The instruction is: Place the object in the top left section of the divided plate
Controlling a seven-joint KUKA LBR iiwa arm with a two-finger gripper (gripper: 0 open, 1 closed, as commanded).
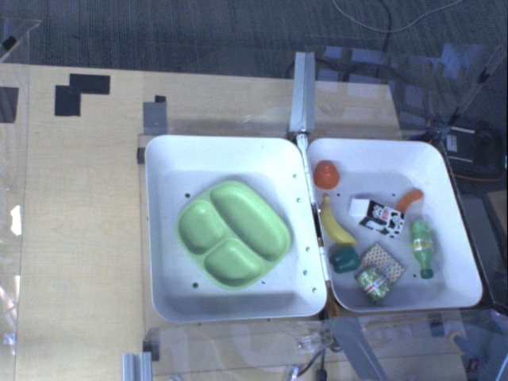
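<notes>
Crowding is the hazard: banana, dark green block and patterned packets lie bunched together in the bin right of the divided plate, so a grasp may snag a neighbour or slip.

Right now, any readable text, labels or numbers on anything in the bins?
None can be read.
Black and white card: dark print, too blurred to read.
Green bottle: label too small to read.
Patterned packets: print blurred, no words legible.
Green divided plate: no markings seen.

Glossy green plastic divided plate, smooth white bins, pale wood bench
</notes>
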